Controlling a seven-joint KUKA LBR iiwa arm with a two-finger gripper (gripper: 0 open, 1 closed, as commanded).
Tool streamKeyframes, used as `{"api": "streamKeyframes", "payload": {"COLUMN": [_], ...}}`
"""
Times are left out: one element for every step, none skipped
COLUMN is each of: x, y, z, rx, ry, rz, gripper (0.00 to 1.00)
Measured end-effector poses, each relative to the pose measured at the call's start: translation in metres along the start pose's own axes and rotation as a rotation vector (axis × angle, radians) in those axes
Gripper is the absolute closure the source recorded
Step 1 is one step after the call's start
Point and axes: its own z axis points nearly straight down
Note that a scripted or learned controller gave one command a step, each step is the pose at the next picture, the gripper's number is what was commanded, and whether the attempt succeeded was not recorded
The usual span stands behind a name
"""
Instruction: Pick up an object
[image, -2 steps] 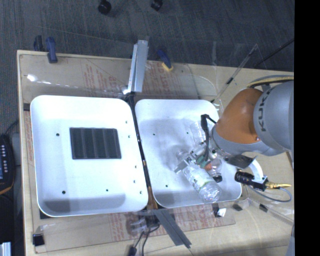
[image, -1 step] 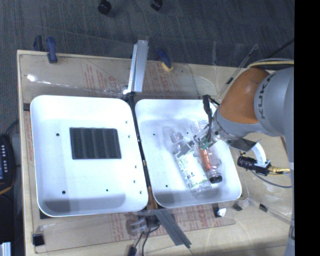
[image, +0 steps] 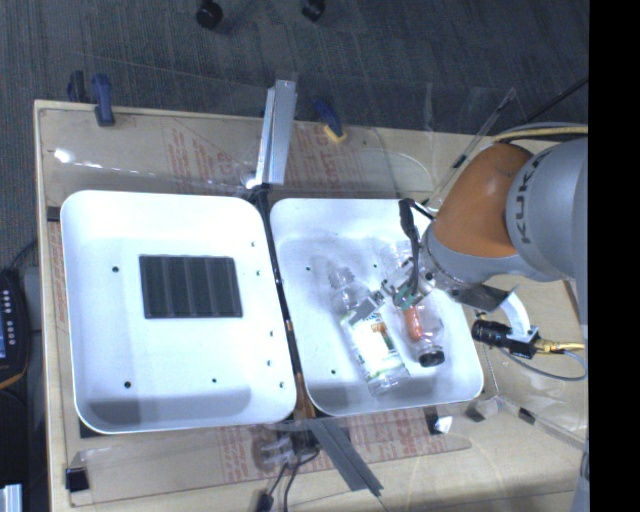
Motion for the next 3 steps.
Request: {"api": "streamKeyframes", "payload": {"x": [-0.010,-0.010,-0.041], "y": [0.002,0.002,0.040], "z": [0.019,0.019,0.044], "rx": [-0.001,-0.001,-0.004], "ry": [0.000,0.000,-0.006], "rz": [-0.163,-0.162,-0.239], "gripper": [0.00,0.00,0.00]}}
